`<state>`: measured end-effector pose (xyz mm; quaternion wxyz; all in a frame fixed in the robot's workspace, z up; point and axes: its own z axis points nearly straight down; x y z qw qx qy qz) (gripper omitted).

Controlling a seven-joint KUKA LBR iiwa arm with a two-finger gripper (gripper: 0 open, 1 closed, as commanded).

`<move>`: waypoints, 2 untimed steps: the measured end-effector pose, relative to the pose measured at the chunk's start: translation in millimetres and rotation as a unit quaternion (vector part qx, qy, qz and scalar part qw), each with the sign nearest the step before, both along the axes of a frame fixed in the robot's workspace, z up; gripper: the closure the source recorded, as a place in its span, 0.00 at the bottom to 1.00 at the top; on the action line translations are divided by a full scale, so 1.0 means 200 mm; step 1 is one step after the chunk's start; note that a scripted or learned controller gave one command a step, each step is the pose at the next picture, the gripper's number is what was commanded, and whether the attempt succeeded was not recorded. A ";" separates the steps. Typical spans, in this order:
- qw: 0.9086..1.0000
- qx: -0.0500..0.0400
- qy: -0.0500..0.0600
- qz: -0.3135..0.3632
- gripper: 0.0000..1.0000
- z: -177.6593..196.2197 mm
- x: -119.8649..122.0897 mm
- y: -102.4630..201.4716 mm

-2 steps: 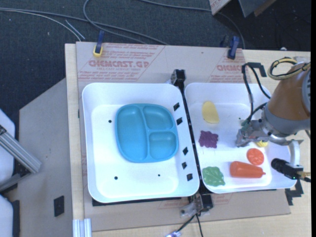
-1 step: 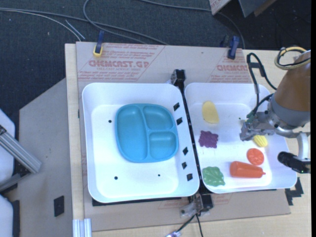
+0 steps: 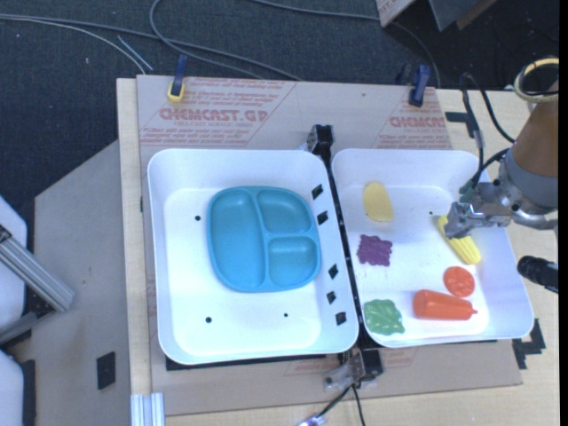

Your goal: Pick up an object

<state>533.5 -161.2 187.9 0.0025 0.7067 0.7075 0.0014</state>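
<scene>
The left bin point(image 3: 169, 238) has free room along all its edges around the blue tray point(image 3: 264, 238). In the right bin point(image 3: 404, 167), toys crowd the right and near edges; its middle is free.

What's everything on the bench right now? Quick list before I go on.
bins: 2, white, side by side on the bench
tray: 1, blue, three compartments, middle of left bin
lemon: 1, yellow, right bin, top left
grapes: 1, purple, right bin, left of centre
lettuce: 1, green, right bin, bottom left
carrot: 1, orange, right bin, bottom
tomato: 1, orange-red, right bin, just above the carrot
corn: 1, yellow, right bin, right side, under the gripper
clamps: 2, blue and yellow, board's far edge
gripper: 1, grey metal, over the corn
</scene>
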 end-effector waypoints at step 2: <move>1.000 0.001 0.001 0.003 1.00 0.27 0.10 0.23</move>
